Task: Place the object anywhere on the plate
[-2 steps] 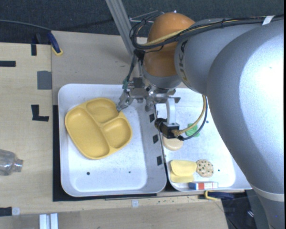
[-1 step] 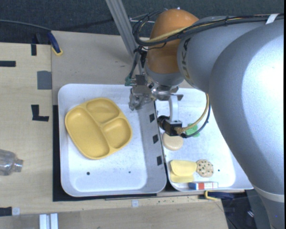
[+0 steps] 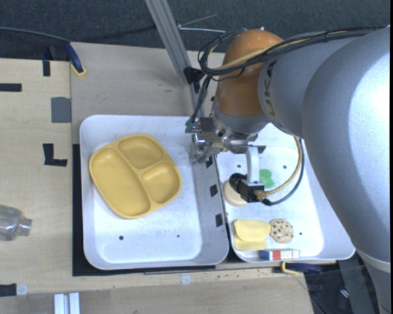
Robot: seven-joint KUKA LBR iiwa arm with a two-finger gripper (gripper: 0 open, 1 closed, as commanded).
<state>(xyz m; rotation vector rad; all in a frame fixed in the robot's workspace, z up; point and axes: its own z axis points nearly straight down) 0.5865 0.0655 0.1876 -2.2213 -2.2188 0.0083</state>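
Note:
A yellow plate (image 3: 134,173) with three compartments lies in the left white bin (image 3: 144,244), nothing on it. My gripper (image 3: 199,150) hangs over the divider between the two bins, just right of the plate's edge. The right bin (image 3: 311,237) holds a cream round piece (image 3: 233,193) and a green piece (image 3: 266,176), both partly hidden by the wrist. A yellow block (image 3: 250,233), a cookie (image 3: 281,229) and a small red, white and blue piece (image 3: 279,254) lie along that bin's front. I see nothing held under the gripper.
The bulky grey arm (image 3: 340,129) covers the right bin's far and right sides. A slanted aluminium post (image 3: 168,28) rises behind the bins. A clear plastic bottle (image 3: 4,221) lies on the bench at the left.

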